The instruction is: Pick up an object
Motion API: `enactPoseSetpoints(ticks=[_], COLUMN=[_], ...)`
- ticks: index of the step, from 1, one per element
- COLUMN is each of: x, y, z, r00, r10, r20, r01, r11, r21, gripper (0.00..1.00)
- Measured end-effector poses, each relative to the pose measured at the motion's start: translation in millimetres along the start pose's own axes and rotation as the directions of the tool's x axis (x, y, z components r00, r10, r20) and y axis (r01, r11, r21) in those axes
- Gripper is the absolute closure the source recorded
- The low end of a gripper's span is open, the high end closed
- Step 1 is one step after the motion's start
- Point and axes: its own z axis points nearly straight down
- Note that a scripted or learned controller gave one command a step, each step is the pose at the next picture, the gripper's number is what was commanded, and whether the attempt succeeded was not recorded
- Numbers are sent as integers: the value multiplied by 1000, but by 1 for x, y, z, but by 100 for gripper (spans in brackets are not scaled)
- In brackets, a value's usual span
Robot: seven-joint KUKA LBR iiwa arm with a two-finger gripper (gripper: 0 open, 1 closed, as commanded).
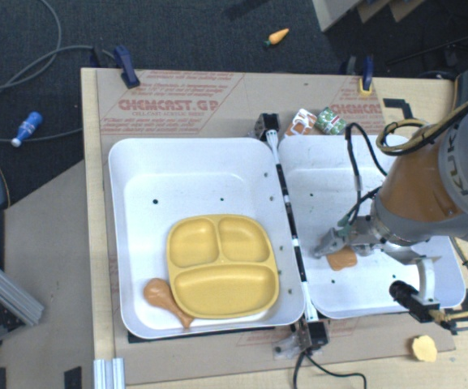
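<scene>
My gripper (332, 245) hangs low over the left half of the right bin (331, 181), at the end of the grey and orange arm coming in from the right. A small orange-brown piece (344, 258) lies on the bin floor right at the gripper's tip, partly under it; I cannot tell whether it is held. In the left bin (136, 177) a yellow divided plate (221, 266) lies flat, with a tan toy drumstick (163, 296) against its lower left edge.
Two small packets (302, 122) (329, 121) sit on the bench just beyond the right bin's far rim. A yellow lump (422, 348) rests on the bench by the near right corner. A black cable (362, 156) loops from the arm over the right bin.
</scene>
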Motion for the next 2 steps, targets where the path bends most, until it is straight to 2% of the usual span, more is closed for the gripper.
enactPoseSetpoints(ticks=[1,2], x=[0,89], y=[3,74], z=[-13,-110], r00=[1000,1000], r10=[-1,-15], r20=[3,0], r01=[1,15], r11=[1000,1000], r21=[-8,-22], gripper=[100,100])
